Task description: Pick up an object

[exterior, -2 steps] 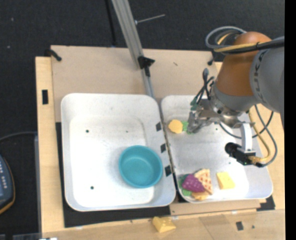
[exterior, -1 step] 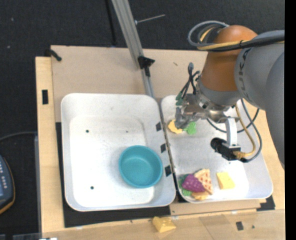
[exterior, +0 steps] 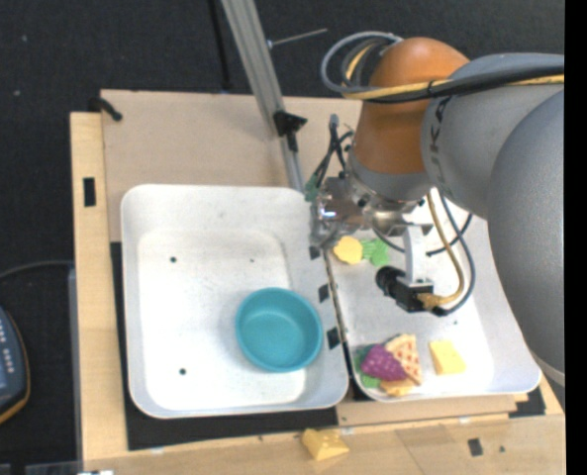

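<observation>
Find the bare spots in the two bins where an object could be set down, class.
Left bin: bare everywhere except the blue bowl at its near right. Right bin: crowded with toy food near, the gripper far.

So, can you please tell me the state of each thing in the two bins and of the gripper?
Round teal plastic bowl: upright, in left bin, nothing in it.
Small yellow toy piece: in right bin, beside a green piece, right below the gripper.
Purple toy grapes: lying at right bin's front edge.
Yellow block: lying flat, right bin.
</observation>
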